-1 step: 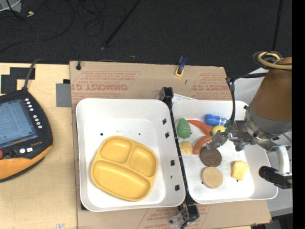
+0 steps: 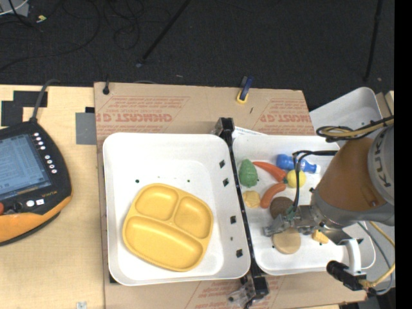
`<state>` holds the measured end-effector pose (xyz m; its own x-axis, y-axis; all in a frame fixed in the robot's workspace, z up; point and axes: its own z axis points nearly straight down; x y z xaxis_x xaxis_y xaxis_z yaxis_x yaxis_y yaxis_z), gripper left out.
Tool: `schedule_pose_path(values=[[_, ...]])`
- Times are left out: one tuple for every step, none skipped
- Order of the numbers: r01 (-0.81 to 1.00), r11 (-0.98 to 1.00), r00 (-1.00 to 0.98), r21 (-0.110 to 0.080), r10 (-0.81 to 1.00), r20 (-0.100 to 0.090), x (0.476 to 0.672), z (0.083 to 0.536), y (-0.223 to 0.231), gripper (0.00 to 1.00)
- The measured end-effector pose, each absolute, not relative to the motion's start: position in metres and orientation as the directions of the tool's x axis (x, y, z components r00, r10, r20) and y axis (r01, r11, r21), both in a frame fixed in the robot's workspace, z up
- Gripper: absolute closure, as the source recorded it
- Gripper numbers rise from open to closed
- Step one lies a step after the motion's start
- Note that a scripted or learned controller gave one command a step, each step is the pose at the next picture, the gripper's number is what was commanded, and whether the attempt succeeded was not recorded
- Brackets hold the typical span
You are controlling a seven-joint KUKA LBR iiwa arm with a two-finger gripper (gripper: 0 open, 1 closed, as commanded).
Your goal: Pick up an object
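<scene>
Where pincer (image 2: 281,227) meets tan disc (image 2: 287,242) | grip state unclear | arm (image 2: 351,179) covers bin's (image 2: 270,262) right

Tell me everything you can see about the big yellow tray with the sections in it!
The yellow plastic divided tray has rounded corners and three hollow sections: two smaller ones on the far side and one long one on the near side. It looks smooth and slightly glossy. It lies flat, turned at a slant, on the floor of the left shallow white bin, with nothing in its sections and no other item touching it.
</scene>
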<state>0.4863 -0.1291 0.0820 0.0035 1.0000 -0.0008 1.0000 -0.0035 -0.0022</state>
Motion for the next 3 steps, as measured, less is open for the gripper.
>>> schedule_pose_path(values=[[1.0, 0.003, -0.003, 0.002, 1.0, 0.001, 0.553, 0.088, -0.102, 0.0], [1.0, -0.006, 0.006, -0.005, 1.0, 0.002, 0.549, 0.098, -0.105, 1.0], [1.0, 0.006, -0.006, 0.01, 1.0, 0.002, 0.521, 0.293, -0.04, 1.0]])
